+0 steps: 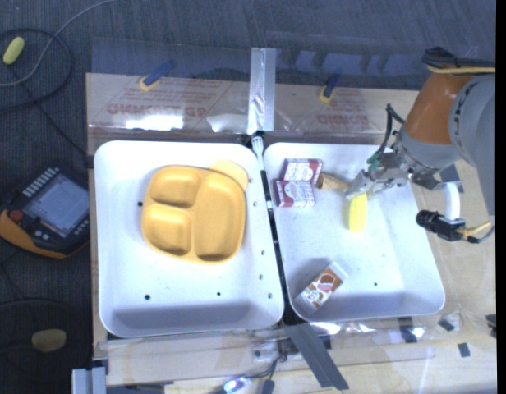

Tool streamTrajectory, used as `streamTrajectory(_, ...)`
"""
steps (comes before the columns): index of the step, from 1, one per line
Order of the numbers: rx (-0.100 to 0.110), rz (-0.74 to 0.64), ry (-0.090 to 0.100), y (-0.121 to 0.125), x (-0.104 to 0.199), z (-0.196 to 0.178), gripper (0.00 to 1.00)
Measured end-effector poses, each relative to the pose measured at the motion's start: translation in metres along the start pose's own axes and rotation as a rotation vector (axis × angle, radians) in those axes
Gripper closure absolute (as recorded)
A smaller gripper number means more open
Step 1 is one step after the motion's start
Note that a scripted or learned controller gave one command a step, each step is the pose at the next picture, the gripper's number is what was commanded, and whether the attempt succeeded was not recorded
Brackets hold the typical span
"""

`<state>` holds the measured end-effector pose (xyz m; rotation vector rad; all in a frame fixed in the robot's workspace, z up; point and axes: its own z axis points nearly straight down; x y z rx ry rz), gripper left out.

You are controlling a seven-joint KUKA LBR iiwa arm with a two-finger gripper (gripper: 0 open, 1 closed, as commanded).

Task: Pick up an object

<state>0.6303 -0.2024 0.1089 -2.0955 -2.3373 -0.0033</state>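
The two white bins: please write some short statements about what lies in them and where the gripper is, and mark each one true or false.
1. The yellow compartment tray lies in the left bin. True.
2. The gripper is over the left bin. False: it is over the right bin, near its far side.
3. A yellow block lies in the right bin just below the gripper. True.
4. The small carton lies at the far edge of the right bin. False: it lies near the front edge.
5. Two red and white boxes lie in the left bin. False: they are in the right bin, by the divider.

Even overhead light, soft shadows; glare on clear plastic sheet (187, 105); slightly soft focus.
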Motion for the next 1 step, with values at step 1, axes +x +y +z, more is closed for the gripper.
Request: streamTrajectory(1, -0.001, -0.061, -0.002, -0.0401, 0.0352, -0.0942, 1.00)
